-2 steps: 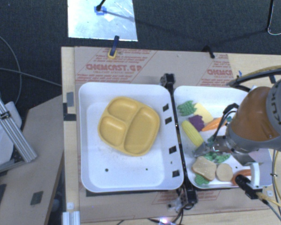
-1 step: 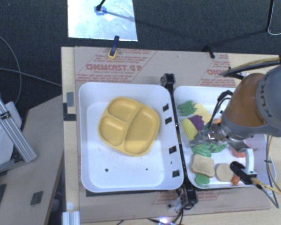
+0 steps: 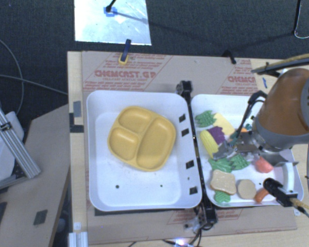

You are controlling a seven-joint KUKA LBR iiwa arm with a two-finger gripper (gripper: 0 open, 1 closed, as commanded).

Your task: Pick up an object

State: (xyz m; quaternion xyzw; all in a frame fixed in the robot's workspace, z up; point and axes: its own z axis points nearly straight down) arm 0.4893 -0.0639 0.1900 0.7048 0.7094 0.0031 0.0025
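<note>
The near end of the right bin (image 3: pixel 296 189) is lying crowded: a slice of toy bread (image 3: pixel 223 181), a tan round piece (image 3: pixel 245 189) and an orange piece (image 3: pixel 261 193) are sitting close together. Just beyond, the gripper (image 3: pixel 226 149) is hovering low over green leafy pieces (image 3: pixel 230 163) beside the yellow corn (image 3: pixel 209 142); whether it is clenched or released, I cannot tell. In that tangle it is risking pinching two toys or nudging one away. Farther left, a yellow divided plate (image 3: pixel 142 137) is sitting in the left bin (image 3: pixel 100 189).
</note>
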